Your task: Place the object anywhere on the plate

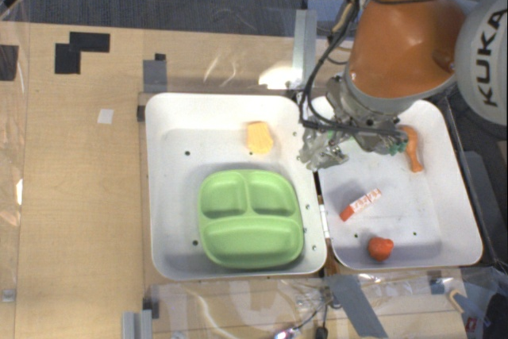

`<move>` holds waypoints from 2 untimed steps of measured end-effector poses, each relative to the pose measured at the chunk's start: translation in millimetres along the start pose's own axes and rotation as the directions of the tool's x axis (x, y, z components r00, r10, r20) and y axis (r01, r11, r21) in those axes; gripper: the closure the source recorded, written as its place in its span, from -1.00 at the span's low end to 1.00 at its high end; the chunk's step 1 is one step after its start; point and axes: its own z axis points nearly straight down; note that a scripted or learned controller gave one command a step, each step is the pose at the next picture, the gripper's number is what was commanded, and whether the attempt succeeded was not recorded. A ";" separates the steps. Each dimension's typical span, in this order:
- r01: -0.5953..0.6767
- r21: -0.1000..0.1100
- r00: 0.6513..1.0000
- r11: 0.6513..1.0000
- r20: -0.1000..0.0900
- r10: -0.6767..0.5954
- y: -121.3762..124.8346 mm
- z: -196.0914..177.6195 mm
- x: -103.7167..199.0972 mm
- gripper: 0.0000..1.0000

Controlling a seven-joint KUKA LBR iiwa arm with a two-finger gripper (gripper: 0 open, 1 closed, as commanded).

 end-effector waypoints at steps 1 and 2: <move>0.241 -0.002 0.970 0.970 0.001 -0.241 -34.5 11.9 -95.9 1.00; 0.477 -0.005 0.879 0.879 -0.001 -0.477 51.6 66.3 -64.7 1.00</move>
